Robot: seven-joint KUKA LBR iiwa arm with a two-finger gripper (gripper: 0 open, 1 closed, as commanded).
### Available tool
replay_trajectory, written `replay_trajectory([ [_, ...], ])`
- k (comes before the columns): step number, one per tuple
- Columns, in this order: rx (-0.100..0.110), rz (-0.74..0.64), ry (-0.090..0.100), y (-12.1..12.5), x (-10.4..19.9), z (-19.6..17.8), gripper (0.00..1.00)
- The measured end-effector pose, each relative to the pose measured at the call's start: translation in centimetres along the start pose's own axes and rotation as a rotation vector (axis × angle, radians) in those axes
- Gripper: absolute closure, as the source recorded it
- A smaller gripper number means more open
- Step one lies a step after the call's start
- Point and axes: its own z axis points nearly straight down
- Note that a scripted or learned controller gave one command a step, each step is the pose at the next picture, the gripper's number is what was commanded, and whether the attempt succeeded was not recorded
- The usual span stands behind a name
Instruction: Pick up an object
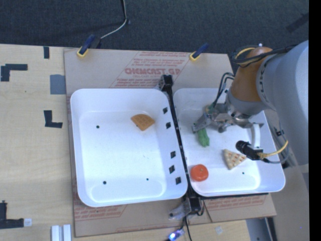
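Camera view, looking down at a slant on counter with cardboard sheet and two shallow white bins side by side. Grey arm with orange band reaching in from the right, wrist lowered into right bin. Gripper at the left end of the wrist assembly, low over the bin floor; finger state not discernible, cannot tell whether spread or closed. Green object directly below the gripper tip, touching or nearly touching it, lying on the bin floor; not seen between the fingers. Pizza-slice toy below and to the right of the gripper, flat on the floor of the same bin. Red-orange round object further below the gripper, near the bin's front left corner. Left bin across the central divider, well to the left of the gripper, containing one tan cracker-like piece in its upper half. Yellow-and-blue clamps on the far edge of the cardboard, above the gripper.
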Motion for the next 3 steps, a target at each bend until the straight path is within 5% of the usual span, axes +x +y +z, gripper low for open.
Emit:
replay_trajectory([
  [1, 0.000, -0.001, -0.001, 0.1, 0.0, -1.0, 1.00],
  [2, -0.008, -0.002, 0.000, -1.6, 1.1, -11.6, 1.00],
  [3, -0.003, -0.010, 0.005, -6.1, 10.0, -16.7, 1.00],
])
